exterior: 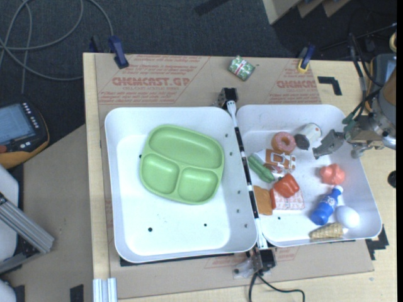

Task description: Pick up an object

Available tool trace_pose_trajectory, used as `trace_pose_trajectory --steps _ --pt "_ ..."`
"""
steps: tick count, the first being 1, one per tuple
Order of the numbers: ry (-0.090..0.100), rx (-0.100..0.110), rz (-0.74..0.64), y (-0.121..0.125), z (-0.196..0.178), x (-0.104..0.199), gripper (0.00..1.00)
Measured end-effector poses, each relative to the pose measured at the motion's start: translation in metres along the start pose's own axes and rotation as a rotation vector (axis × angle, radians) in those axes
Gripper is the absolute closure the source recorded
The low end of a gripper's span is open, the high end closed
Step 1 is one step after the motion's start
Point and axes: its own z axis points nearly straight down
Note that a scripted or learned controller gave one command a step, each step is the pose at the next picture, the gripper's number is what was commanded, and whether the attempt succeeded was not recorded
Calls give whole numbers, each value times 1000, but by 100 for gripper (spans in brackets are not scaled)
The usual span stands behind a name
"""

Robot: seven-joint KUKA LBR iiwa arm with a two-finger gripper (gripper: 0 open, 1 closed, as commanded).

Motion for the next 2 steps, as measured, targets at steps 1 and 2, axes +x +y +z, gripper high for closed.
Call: trace_pose_trajectory --steps 1,2 --pt "1 2 -1 36 105 44 0" --pt "-1 -21 0 81 143 40 0"
